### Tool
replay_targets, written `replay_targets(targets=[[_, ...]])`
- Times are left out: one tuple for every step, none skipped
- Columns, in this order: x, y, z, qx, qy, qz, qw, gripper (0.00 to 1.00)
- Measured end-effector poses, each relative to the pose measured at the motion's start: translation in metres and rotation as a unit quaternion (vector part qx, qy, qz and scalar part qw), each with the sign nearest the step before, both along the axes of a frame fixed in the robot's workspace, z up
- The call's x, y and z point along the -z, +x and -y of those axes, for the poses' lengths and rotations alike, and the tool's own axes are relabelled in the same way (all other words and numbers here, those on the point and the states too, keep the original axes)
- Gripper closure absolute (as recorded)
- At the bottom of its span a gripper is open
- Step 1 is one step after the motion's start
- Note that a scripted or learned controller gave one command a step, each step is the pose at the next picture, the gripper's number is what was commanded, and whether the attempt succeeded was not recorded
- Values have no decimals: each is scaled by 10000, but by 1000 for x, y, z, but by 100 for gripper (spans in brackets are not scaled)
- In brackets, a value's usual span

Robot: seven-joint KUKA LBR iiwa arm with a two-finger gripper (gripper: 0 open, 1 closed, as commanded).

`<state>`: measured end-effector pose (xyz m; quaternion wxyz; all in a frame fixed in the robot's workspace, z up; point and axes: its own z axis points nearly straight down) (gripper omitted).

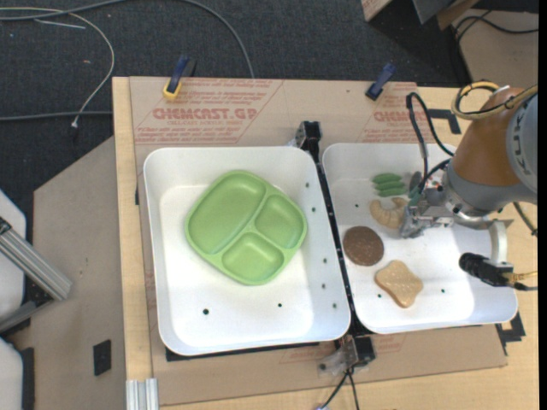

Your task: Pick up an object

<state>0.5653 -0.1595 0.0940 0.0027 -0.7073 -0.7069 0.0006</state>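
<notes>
In the right-hand shallow white bin [479,310], the gripper [414,222] hangs just right of the pale tan food-shaped piece [386,213], touching or nearly so; how wide it stands cannot be told.

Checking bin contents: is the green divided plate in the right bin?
No, the green divided plate lies in the left bin; the right bin holds the small food items.

Grey arm [513,156] with an orange band, black cables, seemingly metallic gripper [416,220].
</notes>
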Motion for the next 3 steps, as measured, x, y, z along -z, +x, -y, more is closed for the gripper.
replay_targets(targets=[[-43,-1,-2,-6,-20,39,10000,100],[-93,6,-10,-12,-21,46,10000,100],[-139,15,-14,-13,-23,44,10000,100]])
